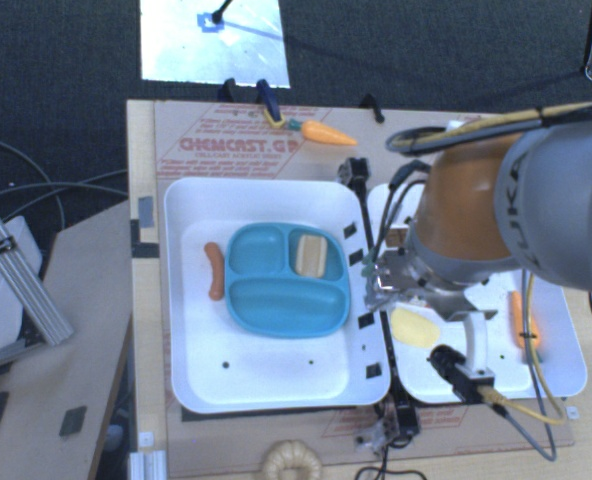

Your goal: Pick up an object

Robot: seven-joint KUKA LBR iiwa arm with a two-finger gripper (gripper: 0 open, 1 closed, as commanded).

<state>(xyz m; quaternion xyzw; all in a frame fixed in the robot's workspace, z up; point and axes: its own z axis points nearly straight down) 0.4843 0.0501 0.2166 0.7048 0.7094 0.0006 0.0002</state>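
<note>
Dark carpet surrounds a tabletop (141,268) bearing two white bins, the arm (506,203) hanging over the right one.

The left bin (266,383) holds a blue divided tray (276,303) with a tan block (310,257) in its upper right compartment and a sausage (215,269) just beside its left edge. In the right bin (566,368) a yellow piece (414,328) lies under the wrist, an orange stick (517,318) farther right. Whether the pincer (396,286) is spread or pressed together cannot be told. A toy carrot (321,132) rests on the cardboard behind the bins.
</note>
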